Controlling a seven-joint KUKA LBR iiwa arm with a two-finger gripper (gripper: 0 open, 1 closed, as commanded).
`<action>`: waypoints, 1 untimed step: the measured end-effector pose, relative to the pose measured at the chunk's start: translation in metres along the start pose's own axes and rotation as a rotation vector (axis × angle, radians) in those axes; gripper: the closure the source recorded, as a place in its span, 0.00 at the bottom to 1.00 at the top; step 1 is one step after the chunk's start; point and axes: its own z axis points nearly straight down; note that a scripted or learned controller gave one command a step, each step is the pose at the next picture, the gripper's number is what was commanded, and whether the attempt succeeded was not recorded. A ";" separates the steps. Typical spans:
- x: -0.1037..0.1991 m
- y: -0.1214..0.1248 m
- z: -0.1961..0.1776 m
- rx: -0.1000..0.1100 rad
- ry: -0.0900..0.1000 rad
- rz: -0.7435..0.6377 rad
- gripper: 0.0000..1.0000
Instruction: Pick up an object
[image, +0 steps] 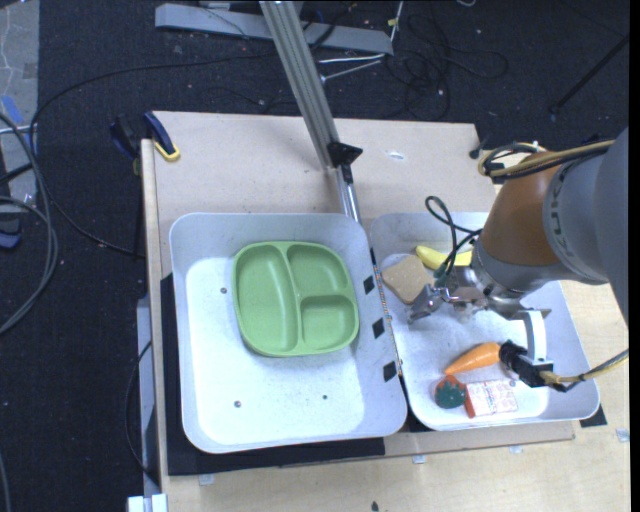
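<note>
The right bin (560, 400) holds an orange carrot (472, 358), a green round piece (449, 394), a red-and-white box (491, 398), a yellow banana (433, 257) and a tan flat block (403, 277). My gripper (428, 303) hangs low over the bin's left middle, just below the tan block and left of the carrot. Its metal fingers (419, 310) point left and I see nothing between them. The arm's orange band and grey wrist cover the bin's upper right.
The left bin (210, 400) carries a green divided plate (296, 297). A slanted metal pole (310, 90) runs from the top down to the gap between the bins. A black cable (443, 222) loops above the banana. Bare bench lies behind the bins.
</note>
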 end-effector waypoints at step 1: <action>0.000 0.001 -0.013 -0.005 -0.001 0.001 1.00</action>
